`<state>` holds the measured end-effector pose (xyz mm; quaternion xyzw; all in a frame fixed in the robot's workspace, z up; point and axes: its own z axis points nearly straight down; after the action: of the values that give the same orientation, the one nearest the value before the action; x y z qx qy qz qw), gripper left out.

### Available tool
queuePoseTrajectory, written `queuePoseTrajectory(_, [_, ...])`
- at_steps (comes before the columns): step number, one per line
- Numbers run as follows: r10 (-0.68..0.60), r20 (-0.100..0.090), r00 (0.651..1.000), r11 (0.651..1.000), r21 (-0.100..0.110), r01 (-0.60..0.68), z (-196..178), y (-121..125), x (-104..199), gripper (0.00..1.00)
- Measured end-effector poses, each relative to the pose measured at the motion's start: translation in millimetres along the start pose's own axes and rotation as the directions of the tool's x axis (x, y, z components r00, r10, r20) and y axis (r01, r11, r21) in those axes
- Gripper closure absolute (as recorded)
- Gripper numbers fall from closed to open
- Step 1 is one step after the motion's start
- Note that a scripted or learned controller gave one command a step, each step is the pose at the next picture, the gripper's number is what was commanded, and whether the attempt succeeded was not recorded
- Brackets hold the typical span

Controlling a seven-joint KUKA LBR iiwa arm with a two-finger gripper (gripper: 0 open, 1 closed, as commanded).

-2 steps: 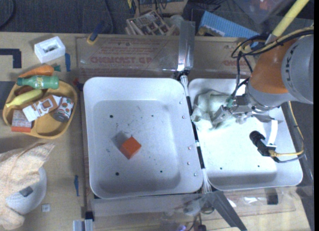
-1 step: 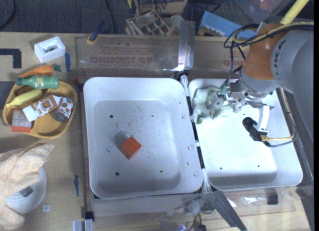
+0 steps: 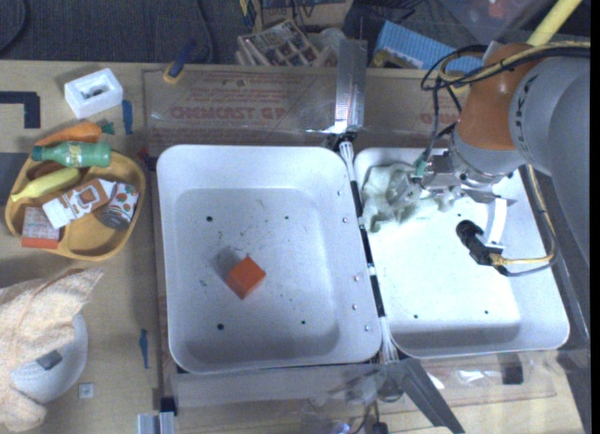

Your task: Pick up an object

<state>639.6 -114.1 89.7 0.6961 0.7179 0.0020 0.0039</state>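
Orange block (image 3: 247, 276) in left bin (image 3: 187, 179) – tool (image 3: 405, 190) over right bin (image 3: 487, 329)

Wooden bench (image 3: 103, 329) — two white bins (image 3: 187, 188), yellow bowl (image 3: 94, 245), cloth (image 3: 47, 315).

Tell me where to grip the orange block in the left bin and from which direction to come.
Come straight down from above and close the fingers across two opposite flat sides of the orange block. It lies alone near the middle of the left bin, turned at an angle to the walls, so rotate the gripper to match its faces.
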Motion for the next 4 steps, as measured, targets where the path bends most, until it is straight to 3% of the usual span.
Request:
queuePoseTrajectory(1, [0.001, -0.001, 1.000, 1.000, -0.005, -0.001, -11, 1, 0, 1.00])
queuePoseTrajectory(2, [-0.161, -0.002, 0.987, 0.987, 0.005, 0.161, -141, 27, 43, 1.00])
queuePoseTrajectory(3, [-0.161, -0.002, 0.987, 0.987, 0.005, 0.161, -141, 27, 43, 0.00])
queuePoseTrajectory(4, [-0.102, -0.002, 0.995, 0.995, 0.007, 0.102, -20, 28, 8, 0.00])
